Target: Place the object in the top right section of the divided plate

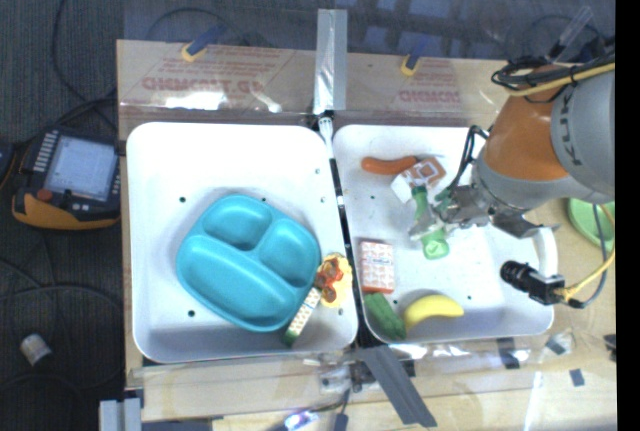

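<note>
A blue divided plate (250, 259) lies in the left bin (160, 169), with three sections. My gripper (443, 215) hangs low over the right bin (500, 299), at its middle right, under the orange-banded wrist. Directly at it are a green object (434, 244) and a white packet (412, 185); whether anything sits between the fingers is hidden. An orange sausage-shaped piece (388, 164) lies just behind them.
The right bin also has a red-and-white box (376, 265), a banana (432, 309) and a dark green vegetable (383, 315) near its front. A yellow-orange toy (333, 277) and a striped stick (300, 317) lie by the plate's right edge.
</note>
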Robot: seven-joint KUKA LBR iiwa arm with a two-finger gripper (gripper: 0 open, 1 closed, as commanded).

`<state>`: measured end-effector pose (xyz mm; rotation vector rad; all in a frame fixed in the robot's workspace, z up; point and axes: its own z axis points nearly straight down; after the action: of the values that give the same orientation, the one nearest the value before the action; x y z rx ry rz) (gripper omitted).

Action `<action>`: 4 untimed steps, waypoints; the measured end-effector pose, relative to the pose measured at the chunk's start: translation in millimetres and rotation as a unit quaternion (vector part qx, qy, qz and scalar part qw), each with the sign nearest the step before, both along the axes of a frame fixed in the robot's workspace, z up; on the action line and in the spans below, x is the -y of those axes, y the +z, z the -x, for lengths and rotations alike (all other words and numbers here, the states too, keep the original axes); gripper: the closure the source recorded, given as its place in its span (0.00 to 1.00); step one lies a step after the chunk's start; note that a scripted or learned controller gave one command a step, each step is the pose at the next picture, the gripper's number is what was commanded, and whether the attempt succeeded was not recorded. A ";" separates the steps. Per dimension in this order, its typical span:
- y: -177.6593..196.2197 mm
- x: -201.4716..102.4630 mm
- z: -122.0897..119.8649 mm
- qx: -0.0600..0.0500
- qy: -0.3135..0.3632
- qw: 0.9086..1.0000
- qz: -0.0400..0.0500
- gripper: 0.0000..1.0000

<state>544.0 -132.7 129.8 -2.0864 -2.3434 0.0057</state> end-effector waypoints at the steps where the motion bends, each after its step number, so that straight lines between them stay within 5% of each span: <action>1: 180.1 92.4 -57.0 0.002 0.024 1.000 0.002 1.00; 2: 82.7 91.2 19.4 0.001 0.017 1.000 0.000 1.00; 3: 23.2 89.5 61.1 0.000 -0.190 0.982 -0.001 1.00; 4: 30.7 87.8 61.2 -0.002 -0.189 0.982 -0.002 1.00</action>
<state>482.8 -220.5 160.5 -2.4864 -1.9026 0.0040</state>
